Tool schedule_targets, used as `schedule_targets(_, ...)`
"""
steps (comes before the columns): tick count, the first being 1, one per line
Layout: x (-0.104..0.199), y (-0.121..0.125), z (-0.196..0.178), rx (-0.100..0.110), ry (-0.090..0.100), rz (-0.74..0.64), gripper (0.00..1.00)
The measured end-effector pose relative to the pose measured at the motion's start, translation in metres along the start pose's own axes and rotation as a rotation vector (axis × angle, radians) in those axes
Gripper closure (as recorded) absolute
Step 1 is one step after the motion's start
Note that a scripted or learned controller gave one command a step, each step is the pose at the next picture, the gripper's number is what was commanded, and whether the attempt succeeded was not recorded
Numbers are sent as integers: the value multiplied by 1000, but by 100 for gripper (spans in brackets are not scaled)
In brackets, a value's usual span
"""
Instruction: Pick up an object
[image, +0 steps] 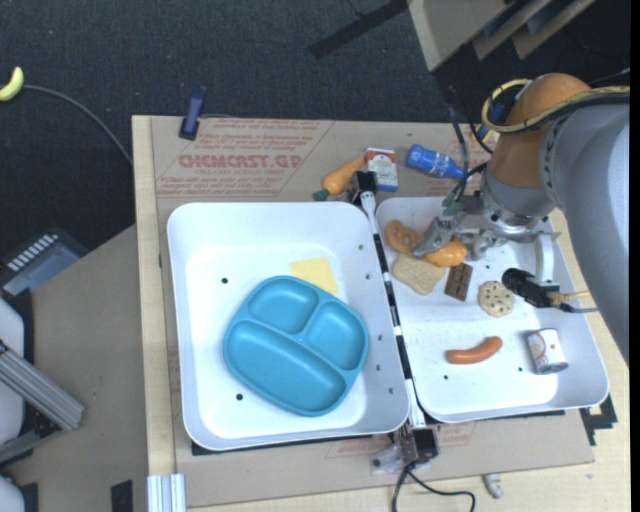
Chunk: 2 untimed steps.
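Observation:
My gripper (449, 236) is low over the far left part of the right bin (585, 385), with the arm coming in from the right. An orange food piece (447, 254) lies right under it. A tan bread slice (418, 274), an orange pastry (402, 236) and a brown chocolate bar (458, 283) lie close around. Farther toward the front sit a round cookie (495, 298), a sausage (473, 350) and a small can (546, 351).
The left bin (190, 250) holds a blue divided plate (295, 345) and a yellow cheese slice (316, 272). Behind the bins, on the cardboard, lie a carrot (345, 176), a small carton (380, 168), a blue bottle (435, 160) and a blue clip (192, 112).

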<state>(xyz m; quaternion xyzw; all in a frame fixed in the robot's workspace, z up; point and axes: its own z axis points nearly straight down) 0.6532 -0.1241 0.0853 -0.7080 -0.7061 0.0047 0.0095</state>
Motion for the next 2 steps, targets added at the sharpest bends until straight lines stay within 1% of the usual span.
schedule_targets(1, 0, -1, -9, 3, -1, -1, 100)
schedule_targets(2, 64, 1, -100, -23, -7, -5, 100)
